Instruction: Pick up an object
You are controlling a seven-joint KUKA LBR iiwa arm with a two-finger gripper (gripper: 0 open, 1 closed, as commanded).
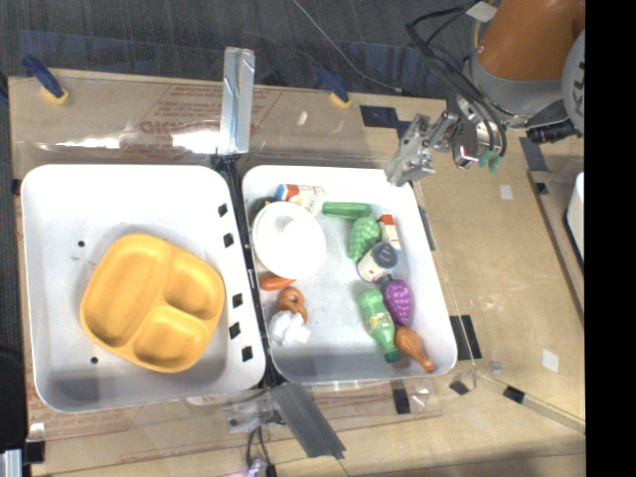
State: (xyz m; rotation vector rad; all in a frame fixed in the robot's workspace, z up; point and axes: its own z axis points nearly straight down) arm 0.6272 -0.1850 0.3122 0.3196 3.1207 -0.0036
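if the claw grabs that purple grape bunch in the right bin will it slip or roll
The purple grape bunch looks like glossy, bumpy moulded plastic, so it is probably light and stiff, yet may slip. Its rounded shape could roll, though the green bottle touching it may block that.

Grey KUKA arm (pixel 527 43) with a broad, rounded orange band above a pale grey wrist collar. Black cables looping beside the wrist, one bearing a small white tag. Metallic silver two-finger gripper (pixel 405 167) at the end, with a dark wrist block and small green fittings
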